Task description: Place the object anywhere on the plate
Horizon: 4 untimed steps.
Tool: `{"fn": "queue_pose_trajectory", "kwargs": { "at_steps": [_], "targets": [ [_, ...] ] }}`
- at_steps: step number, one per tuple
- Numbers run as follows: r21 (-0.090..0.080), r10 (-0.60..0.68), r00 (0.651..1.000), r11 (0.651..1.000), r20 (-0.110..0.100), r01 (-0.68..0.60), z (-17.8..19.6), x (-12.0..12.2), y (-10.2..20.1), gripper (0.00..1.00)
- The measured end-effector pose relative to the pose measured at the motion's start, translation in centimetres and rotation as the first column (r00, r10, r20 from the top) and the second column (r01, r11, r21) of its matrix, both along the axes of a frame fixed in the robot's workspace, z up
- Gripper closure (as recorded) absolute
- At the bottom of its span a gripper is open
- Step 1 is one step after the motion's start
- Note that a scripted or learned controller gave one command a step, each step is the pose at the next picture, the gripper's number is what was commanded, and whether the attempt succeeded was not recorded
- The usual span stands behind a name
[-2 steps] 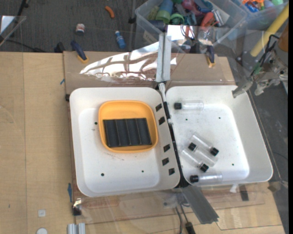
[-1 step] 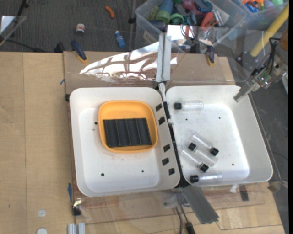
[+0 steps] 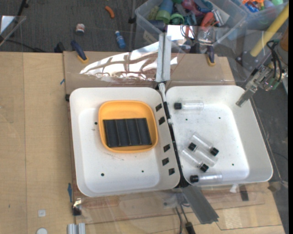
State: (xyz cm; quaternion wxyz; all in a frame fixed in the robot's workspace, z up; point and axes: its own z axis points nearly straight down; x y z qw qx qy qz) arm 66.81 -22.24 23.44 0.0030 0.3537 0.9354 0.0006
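An orange plate (image 3: pixel 127 109) with rounded corners rests in the left bin (image 3: pixel 87 151). A black ribbed rectangular object (image 3: pixel 127 132) lies flat on the plate and covers most of its middle. My gripper (image 3: pixel 242 100) hangs over the far right corner of the right bin (image 3: pixel 247 137), well away from the plate. It points down and to the left. Nothing shows in its grasp.
Several clear vials with black caps lie in the right bin: one at the back (image 3: pixel 188 105), two crossed in the middle (image 3: pixel 203 145), one at the front rim (image 3: pixel 206 178). A divider with black tabs (image 3: pixel 165 137) separates the bins. A tub of clutter (image 3: pixel 192 13) stands behind.
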Motion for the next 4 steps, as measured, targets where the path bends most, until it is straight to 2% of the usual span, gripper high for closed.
{"fn": "queue_pose_trajectory", "kwargs": {
  "at_steps": [1, 2, 3, 4],
  "targets": [
    [0.000, 0.014, 1.000, 1.000, 0.001, -0.014, 1.3, -0.7, 0.0, 0.00],
    [-0.004, 0.208, 0.978, 0.978, 0.005, -0.208, 2.6, -0.9, 0.1, 0.00],
    [-0.007, 0.523, 0.852, 0.852, 0.003, -0.523, 3.2, -0.9, 0.0, 0.00],
    [-0.003, 0.749, 0.662, 0.662, -0.001, -0.749, 1.4, -1.0, 0.0, 0.00]
  ]
}}
